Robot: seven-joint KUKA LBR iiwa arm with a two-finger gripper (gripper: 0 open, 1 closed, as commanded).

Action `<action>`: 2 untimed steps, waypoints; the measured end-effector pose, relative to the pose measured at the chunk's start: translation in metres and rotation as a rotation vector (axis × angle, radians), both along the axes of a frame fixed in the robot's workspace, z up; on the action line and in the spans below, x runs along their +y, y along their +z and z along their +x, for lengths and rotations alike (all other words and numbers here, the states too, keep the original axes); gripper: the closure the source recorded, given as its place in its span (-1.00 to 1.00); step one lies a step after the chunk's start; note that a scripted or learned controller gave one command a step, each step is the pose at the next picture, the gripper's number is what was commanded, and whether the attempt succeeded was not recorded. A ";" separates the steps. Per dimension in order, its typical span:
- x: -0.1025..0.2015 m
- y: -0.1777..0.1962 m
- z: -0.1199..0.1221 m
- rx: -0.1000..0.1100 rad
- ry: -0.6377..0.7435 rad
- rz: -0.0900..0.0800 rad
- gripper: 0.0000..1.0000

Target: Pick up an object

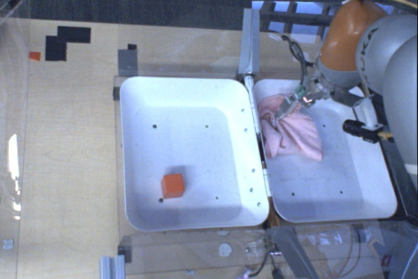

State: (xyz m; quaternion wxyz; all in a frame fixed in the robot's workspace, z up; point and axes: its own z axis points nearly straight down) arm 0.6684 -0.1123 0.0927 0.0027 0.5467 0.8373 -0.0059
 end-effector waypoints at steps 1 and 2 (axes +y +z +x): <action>0.004 0.013 0.005 -0.019 0.006 0.003 1.00; 0.009 0.011 0.002 -0.002 0.011 0.012 -1.00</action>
